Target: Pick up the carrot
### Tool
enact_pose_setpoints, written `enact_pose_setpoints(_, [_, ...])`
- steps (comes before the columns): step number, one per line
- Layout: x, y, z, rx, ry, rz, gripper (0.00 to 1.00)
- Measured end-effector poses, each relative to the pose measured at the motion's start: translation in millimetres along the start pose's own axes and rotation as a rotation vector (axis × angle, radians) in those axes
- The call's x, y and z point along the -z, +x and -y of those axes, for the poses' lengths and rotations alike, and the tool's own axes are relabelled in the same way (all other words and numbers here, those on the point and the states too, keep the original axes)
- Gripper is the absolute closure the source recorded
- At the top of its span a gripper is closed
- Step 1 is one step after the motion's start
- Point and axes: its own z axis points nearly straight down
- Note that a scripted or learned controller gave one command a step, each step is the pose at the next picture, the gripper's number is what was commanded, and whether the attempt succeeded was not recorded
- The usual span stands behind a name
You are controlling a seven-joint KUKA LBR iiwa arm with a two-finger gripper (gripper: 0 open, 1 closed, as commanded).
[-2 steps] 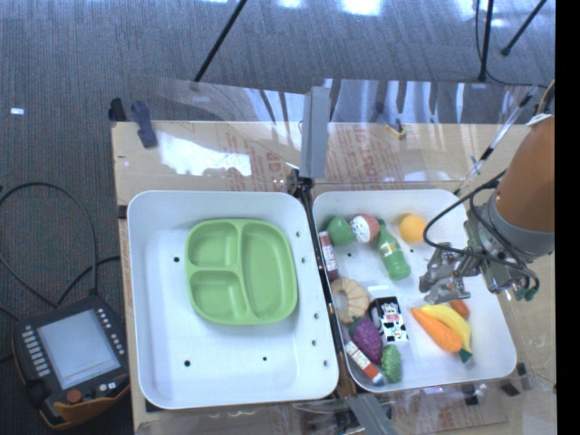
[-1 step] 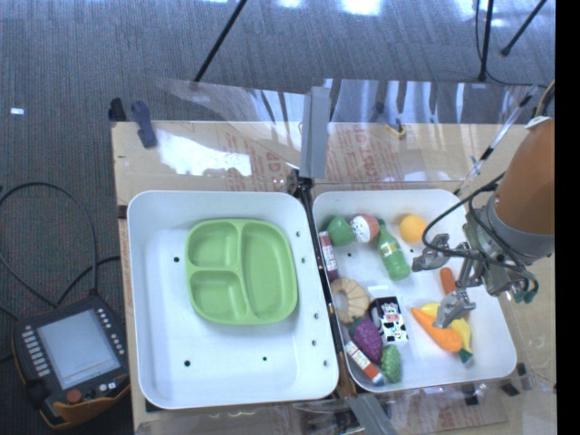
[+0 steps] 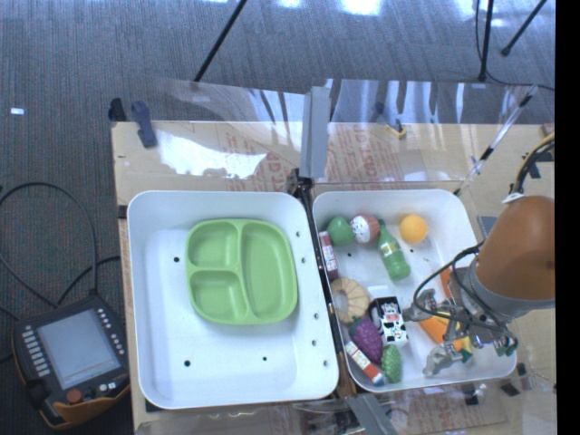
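At the near right of the right bin [image 3: 453, 205] the end effector [image 3: 450, 347] hangs low over the bin floor, under the arm's orange band [image 3: 518, 247]; whether it is open or closed I cannot tell, since cables and the wrist crowd that spot. Just beside it, toward the left, an orange wedge shows at the bin floor, and I take this to be the carrot [image 3: 433, 327]; part of it is hidden by the end effector, so I cannot say whether anything touches it. By the look of it the carrot is a light, stiff plastic toy with a smooth, tapering body, likely to slip if pinched near its thin tip; my judgement is that the thick middle, taken across its width, offers the surest hold.

Left of the carrot lies a small white toy car [image 3: 390, 320]; nearer along the bin's edge sit a purple bunch of grapes [image 3: 367, 339] and a green bumpy piece [image 3: 391, 362]. Farther in lies a round tan, ridged item [image 3: 346, 298]; farther still a green bottle [image 3: 393, 256], a green round piece [image 3: 340, 231], a red and white piece [image 3: 365, 228] and an orange ball [image 3: 413, 229] near the far wall.

The left bin [image 3: 154, 333] holds a green divided plate [image 3: 241, 270], well apart from the carrot; both bins rest on the tabletop [image 3: 208, 157].
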Motion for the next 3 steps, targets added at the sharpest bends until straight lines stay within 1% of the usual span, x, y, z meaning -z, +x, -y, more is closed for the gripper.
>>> enact_pose_setpoints(1, [14.2,-4.8,-1.7,0.007,0.003,0.010,1.00])
enact_pose_setpoints(2, [173.0,-10.0,-36.1,-0.093,0.009,0.023,1.00])
enact_pose_setpoints(3, [168.4,-8.4,-36.6,-0.093,0.006,0.014,0.00])
